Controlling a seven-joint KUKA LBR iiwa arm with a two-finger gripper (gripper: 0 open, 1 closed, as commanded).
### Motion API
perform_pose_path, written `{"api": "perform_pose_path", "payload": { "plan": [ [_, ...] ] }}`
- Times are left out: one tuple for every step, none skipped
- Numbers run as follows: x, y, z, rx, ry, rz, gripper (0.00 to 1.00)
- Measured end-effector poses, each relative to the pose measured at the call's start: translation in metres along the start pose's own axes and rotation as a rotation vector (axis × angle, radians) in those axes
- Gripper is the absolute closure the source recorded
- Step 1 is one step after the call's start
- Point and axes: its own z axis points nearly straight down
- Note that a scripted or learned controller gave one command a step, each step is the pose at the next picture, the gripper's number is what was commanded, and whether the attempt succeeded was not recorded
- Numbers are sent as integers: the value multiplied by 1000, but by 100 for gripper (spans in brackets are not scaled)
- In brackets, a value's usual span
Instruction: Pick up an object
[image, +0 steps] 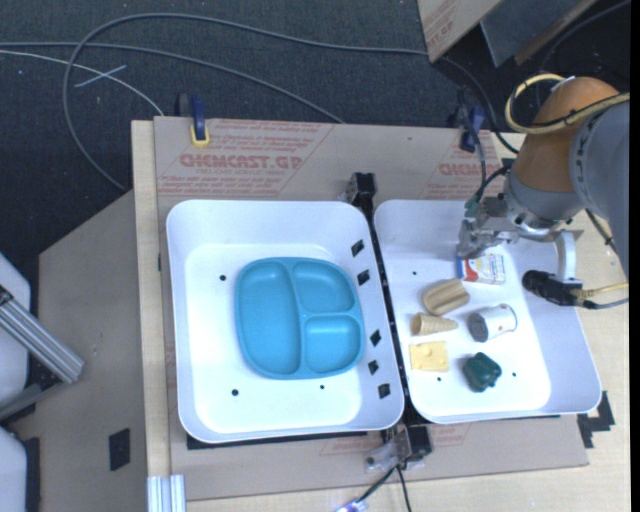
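The right bin (560, 385) holds several small items. A white packet with red and blue print (486, 268) lies near the bin's upper middle. Below it sit a tan bread-like roll (445, 296), a tan cone-shaped piece (434, 324), a yellow cheese-like square (430, 357), a grey and white cylinder (493, 322) and a dark green lump (481, 371). My gripper (475, 243) hangs low at the packet's upper left edge, beneath the grey wrist and orange band. Whether its fingers touch the packet is unclear.
A blue divided plate (298, 316) rests in the left bin (195, 240). A black divider with clips (372, 290) runs between the bins. Cables and a black connector (552, 288) trail off the arm over the right bin's right side. Clamps hold the cardboard base (250, 150).
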Motion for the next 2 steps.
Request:
{"api": "perform_pose_path", "payload": {
  "plan": [
    [10, 0, -54, 9, 5, 0, 100],
    [20, 4, -111, 9, 5, 0, 100]
  ]
}}
